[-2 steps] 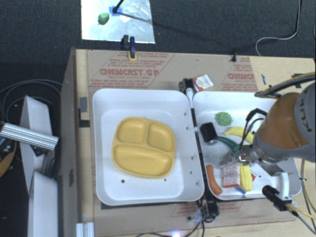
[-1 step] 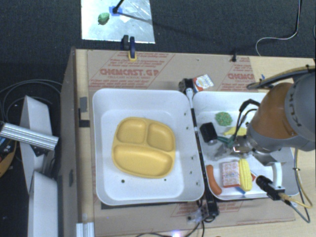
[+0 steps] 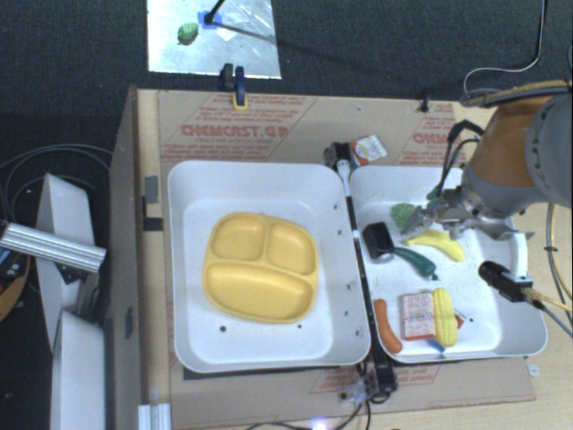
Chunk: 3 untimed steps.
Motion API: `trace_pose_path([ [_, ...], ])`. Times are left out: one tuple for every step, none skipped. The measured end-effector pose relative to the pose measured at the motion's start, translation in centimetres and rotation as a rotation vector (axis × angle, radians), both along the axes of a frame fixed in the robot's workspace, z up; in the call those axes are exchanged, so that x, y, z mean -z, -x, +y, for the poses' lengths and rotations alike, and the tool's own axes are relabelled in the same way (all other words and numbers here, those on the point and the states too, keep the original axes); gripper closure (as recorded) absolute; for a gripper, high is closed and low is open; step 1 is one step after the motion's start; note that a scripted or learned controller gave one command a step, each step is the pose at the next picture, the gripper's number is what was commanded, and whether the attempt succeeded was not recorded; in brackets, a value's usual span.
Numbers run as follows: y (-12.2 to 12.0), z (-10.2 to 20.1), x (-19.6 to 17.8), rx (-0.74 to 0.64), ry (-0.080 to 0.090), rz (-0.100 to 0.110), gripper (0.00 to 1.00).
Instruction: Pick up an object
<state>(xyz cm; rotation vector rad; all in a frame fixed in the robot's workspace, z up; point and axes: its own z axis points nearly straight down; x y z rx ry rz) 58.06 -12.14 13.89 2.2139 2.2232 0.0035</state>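
Observation:
The right bin (image 3: 510, 330) holds several toy foods. A green leafy piece (image 3: 404, 212) lies near its far left, with a yellow banana (image 3: 440, 244) just below it. My gripper (image 3: 431, 215) hangs low between those two, close to the banana's upper end, with the grey and orange arm (image 3: 501, 155) behind it. A black block (image 3: 377, 240) and a dark green pepper-like piece (image 3: 417, 261) lie at the left side. At the front sit a red sausage (image 3: 387, 326), a pink wafer (image 3: 416, 316) and a yellow corn cob (image 3: 445, 317).
A yellow divided plate (image 3: 261, 267) lies in the left bin (image 3: 192, 204). A small printed packet (image 3: 367, 150) rests on the cardboard behind the bins. A ridge (image 3: 355, 258) separates the two bins.

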Motion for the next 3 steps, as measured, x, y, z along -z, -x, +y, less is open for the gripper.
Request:
trace_pose_path([
  [2.9,-0.2,5.5,0.003,-0.001,0.004,0.00],
  [2.8,-0.2,4.4,0.001,-0.001,0.002,1.00],
  [0.7,7.4,-4.7,-0.001,-0.002,0.000,1.00],
])
